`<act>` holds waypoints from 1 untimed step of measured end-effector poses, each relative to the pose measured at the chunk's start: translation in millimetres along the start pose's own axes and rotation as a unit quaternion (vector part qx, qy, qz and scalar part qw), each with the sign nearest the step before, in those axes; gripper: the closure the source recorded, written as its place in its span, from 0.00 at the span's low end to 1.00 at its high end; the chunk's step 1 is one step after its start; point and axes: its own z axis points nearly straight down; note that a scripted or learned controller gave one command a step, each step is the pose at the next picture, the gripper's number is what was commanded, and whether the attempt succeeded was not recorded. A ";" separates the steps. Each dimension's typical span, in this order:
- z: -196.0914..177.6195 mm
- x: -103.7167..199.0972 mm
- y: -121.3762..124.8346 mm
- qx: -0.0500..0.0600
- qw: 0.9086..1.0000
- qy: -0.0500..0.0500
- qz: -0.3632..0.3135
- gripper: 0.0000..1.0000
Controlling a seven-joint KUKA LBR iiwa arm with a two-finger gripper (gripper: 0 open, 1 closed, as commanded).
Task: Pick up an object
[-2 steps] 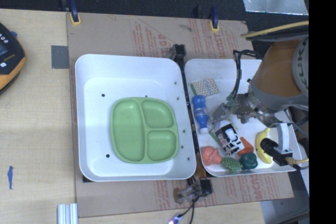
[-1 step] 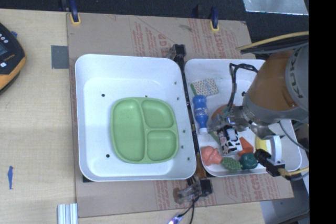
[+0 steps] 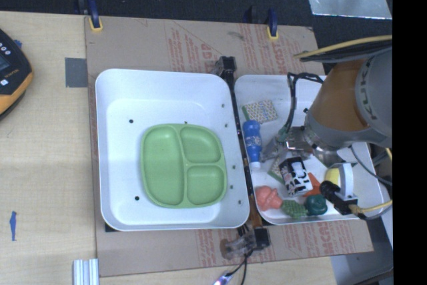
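objects for picking lie crowded in the right bin (image 3: 248, 85), the smaller of the two white bins, along its left wall and near edge. the left bin (image 3: 120, 87) is the largest thing on the bench and carries a green divided plate (image 3: 182, 165) in its middle, with bare white floor all around it out to the walls. the grey arm (image 3: 350, 103) with its orange band covers the right bin's far right part, and the gripper (image 3: 294, 169) hangs low over the bin's middle; whether it is open or closed cannot be told. a blue bottle (image 3: 251, 141) lies along the left wall, touching it. a patterned square pad (image 3: 260, 111) sits just beyond the bottle. a pink toy (image 3: 267, 197), a dark green piece (image 3: 293, 208) and a green round toy (image 3: 315, 205) line the near edge, close together. a yellow and white item (image 3: 337, 178) sits at the near right.
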 end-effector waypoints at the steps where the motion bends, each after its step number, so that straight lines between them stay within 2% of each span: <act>1: 3.3 -58.9 -54.8 0.003 1.000 0.002 0.001 0.00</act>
